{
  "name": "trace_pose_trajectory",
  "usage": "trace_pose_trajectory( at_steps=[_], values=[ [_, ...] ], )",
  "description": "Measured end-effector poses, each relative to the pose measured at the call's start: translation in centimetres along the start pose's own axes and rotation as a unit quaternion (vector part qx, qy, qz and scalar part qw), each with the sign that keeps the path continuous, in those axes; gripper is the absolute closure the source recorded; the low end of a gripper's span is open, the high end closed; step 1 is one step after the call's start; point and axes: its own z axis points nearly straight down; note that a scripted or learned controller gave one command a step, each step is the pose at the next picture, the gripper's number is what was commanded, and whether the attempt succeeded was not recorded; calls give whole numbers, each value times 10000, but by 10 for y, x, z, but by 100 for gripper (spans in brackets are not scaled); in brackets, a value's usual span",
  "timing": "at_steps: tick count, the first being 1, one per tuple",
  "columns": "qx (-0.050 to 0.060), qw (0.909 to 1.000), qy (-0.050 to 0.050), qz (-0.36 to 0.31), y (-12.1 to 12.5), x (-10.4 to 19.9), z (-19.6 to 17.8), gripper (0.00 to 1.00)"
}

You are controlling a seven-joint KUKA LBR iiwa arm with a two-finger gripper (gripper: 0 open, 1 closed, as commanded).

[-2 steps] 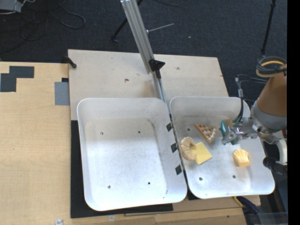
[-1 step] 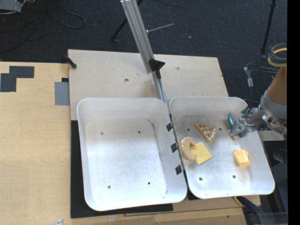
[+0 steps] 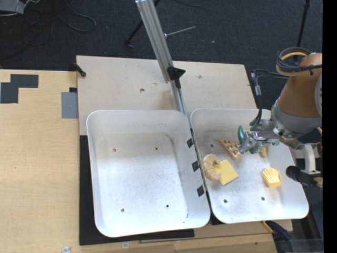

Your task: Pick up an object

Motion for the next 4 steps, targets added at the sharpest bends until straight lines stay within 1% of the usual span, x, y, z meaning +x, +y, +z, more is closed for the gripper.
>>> trace_pose_trajectory(
  at_steps=[1, 2, 3, 4],
  values=[
    [-16, 10000, -5, -7, 11, 56, -16, 100],
    [-14, 10000, -9, -2, 25, 105, -28, 100],
    [-8, 10000, -7, 1, 24, 158, -38, 100],
    [-9, 10000, -19, 3, 42, 214, -34, 100]
  ],
)
